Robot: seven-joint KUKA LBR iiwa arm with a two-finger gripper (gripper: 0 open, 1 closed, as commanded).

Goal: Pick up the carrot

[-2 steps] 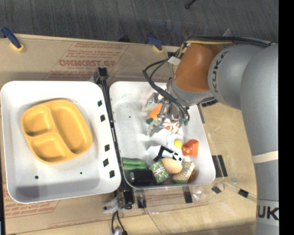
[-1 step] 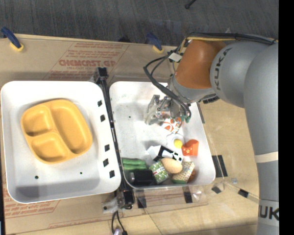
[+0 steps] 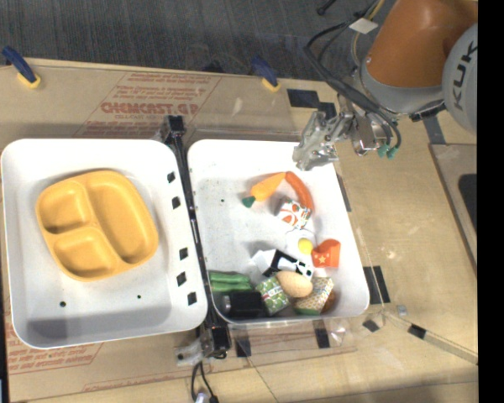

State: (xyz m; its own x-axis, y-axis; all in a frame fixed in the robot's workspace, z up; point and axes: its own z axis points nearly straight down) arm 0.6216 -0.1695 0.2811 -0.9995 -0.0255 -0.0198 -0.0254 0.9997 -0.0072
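Note:
The carrot (image 3: 266, 186), orange with a green stub at its left end, lies in the upper middle of the right bin (image 3: 208, 225). A red-orange, sausage-like piece (image 3: 300, 188) rests against its right side. My gripper (image 3: 312, 151) hangs over the bin's far right rim, up and to the right of the carrot and apart from it. I see nothing in the gripper.
A yellow divided plate (image 3: 97, 223) sits in the left bin (image 3: 34, 317). The right bin's near corner holds a heap: a red-and-white packet (image 3: 294, 217), a red piece (image 3: 326, 253), an egg (image 3: 295, 285), green beans (image 3: 231, 281) and a black block (image 3: 244, 304).

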